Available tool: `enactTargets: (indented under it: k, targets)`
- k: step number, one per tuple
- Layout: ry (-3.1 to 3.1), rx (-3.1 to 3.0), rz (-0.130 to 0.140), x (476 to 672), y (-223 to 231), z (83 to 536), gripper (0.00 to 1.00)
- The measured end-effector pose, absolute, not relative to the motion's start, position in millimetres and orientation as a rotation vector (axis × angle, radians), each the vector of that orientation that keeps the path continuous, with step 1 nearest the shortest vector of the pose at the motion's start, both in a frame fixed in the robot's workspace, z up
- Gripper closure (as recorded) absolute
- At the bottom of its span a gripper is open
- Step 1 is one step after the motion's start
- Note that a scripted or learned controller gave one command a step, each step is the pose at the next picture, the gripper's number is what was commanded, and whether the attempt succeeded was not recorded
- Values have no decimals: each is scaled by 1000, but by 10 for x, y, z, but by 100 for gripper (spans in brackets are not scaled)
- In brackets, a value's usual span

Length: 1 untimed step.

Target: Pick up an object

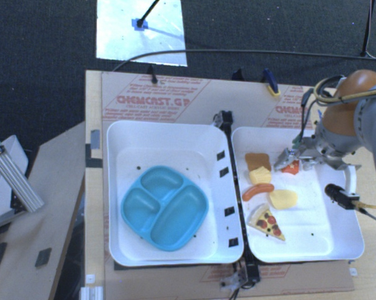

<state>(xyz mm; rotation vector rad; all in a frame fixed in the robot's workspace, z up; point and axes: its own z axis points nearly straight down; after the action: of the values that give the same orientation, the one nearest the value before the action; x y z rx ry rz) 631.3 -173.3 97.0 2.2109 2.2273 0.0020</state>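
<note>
The right bin (pixel 332 243) holds several toy foods. A brown toast slice (pixel 258 160) lies by a yellow cheese wedge (pixel 260 175), with an orange sausage (pixel 258 192), a pale yellow piece (pixel 283 199) and a pizza slice (pixel 267 221) nearer the front. A small red piece (pixel 291 169) lies toward the back of this bin. My gripper (pixel 287 161) reaches in from the right and sits low, right over the red piece and touching or nearly touching it. The gripper body partly covers the red piece.
The left bin (pixel 123 144) contains a blue divided plate (pixel 165 207). A black divider strip (pixel 231 185) runs between the bins. A black fitting (pixel 337 196) with a cable hangs over the right bin's right side. Clamps stand at the back edge.
</note>
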Motion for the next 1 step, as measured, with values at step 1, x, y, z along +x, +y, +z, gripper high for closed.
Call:
enactTargets:
  k: [1]
  targets:
    - [2228,2212,1,6324,-1730,852,0]
